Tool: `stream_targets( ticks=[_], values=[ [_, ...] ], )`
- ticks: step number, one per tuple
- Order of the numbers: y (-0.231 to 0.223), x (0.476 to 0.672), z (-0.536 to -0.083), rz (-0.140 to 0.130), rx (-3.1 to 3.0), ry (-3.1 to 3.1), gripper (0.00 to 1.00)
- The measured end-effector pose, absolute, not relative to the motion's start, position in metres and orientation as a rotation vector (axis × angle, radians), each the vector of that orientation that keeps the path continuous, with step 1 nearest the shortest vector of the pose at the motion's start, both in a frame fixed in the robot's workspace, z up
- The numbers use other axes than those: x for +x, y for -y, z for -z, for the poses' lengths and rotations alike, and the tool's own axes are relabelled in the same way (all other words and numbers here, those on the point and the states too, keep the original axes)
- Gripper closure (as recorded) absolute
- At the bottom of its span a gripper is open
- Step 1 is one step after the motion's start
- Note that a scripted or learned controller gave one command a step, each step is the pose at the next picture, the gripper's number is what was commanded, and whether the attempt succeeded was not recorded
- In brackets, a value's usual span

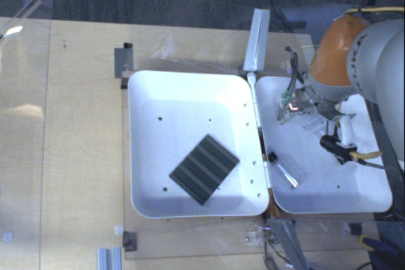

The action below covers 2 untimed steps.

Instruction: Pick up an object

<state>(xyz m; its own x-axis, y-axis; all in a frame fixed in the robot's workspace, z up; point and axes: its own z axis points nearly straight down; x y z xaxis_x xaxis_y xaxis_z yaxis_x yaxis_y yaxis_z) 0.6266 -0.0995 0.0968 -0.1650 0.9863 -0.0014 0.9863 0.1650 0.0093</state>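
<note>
A dark ribbed rectangular pad [204,169] lies flat and turned at an angle in the left bin [152,92], near its front middle. A small silver stick with a black end [282,170] rests in the right bin [329,199], close to the wall between the bins. My gripper [292,106] hangs over the back left part of the right bin, below the orange band [330,54]. It stands behind the silver stick and apart from it. Nothing shows between its tips.
A metal bracket [257,41] stands upright at the back where the two bins meet. A black connector with a yellow cable [342,150] hangs from the arm over the right bin. Black clamps [124,59] hold the left bin's corners on the wooden bench.
</note>
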Motion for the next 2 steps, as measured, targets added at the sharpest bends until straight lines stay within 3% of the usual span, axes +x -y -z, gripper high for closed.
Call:
stream_targets(
  ticks=[1,2],
  values=[
    [0.100,0.627,-0.097,-0.010,2.026,-2.392,0.00],
    [0.133,0.655,-0.091,0.034,1.488,-2.841,0.00]
  ],
)
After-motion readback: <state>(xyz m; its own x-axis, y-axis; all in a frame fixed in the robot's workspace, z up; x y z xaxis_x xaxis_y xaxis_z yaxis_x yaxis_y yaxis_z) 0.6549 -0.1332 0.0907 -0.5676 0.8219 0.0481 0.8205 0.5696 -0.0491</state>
